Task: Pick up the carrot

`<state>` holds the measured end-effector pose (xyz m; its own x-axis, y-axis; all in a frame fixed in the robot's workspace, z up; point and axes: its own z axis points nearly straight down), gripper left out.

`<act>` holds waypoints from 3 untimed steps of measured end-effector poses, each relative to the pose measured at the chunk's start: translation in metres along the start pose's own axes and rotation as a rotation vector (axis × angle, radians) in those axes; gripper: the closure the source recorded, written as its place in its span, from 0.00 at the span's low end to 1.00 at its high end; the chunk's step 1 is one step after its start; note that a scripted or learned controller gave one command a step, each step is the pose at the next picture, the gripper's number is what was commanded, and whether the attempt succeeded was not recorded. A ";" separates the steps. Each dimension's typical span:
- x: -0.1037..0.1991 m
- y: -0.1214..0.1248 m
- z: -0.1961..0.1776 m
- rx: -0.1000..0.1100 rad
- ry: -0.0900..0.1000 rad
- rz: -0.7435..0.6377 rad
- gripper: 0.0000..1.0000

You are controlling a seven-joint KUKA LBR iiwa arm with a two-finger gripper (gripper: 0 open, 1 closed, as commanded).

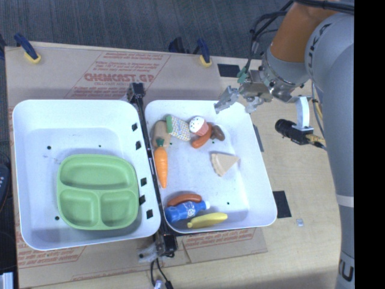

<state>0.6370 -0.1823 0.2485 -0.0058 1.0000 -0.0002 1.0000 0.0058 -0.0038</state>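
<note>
The carrot (160, 164) lay in the right bin (258, 185), close against its left wall, tip pointing toward the near edge. The jaws (240, 98) were held over the bin's far right rim, well apart from the carrot; they appeared spread, with nothing gripped. A descent beside that wall could be judged risky: one finger might be caught on the rim, or the carrot pushed aside. The bins rested on cardboard (114, 71) clamped to the bench (301, 239), and dark carpet (120, 11) was seen beyond.
</note>
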 end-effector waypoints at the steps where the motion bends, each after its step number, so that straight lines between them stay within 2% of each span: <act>1: 0.051 -0.046 0.045 0.002 0.001 0.107 0.00; 2: 0.090 -0.052 0.150 0.002 0.000 0.201 0.00; 3: 0.086 -0.060 0.157 0.004 0.002 0.454 0.00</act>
<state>0.5754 -0.0964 0.0915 0.4338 0.9010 -0.0004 0.9010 -0.4338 -0.0074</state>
